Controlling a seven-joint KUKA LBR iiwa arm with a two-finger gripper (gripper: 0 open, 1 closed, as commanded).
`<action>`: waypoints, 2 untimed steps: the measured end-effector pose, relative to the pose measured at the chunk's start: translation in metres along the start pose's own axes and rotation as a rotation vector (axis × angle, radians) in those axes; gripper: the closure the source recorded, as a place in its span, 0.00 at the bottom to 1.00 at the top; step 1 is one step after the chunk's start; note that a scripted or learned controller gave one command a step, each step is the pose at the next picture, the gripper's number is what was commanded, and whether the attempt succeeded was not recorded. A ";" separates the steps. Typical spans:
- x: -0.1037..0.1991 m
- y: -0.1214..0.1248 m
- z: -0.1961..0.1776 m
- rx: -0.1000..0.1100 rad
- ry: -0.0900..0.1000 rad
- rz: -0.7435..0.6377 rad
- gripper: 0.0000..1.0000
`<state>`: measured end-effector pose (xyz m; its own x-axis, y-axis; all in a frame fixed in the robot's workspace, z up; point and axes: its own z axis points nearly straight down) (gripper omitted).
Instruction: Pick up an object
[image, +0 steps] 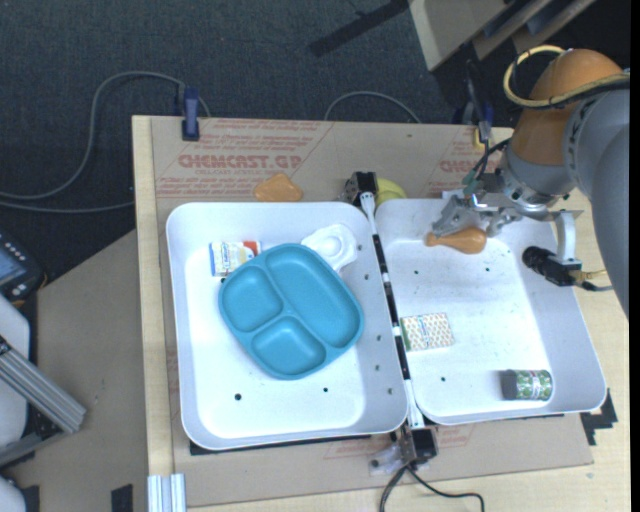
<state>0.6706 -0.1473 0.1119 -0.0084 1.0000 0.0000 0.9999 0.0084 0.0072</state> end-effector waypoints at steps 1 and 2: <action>0.014 -0.003 0.025 0.007 -0.001 0.007 0.00; 0.009 0.002 0.005 -0.013 -0.010 0.009 1.00</action>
<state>0.6724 -0.1379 0.1071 0.0003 0.9999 -0.0104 0.9998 -0.0001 0.0198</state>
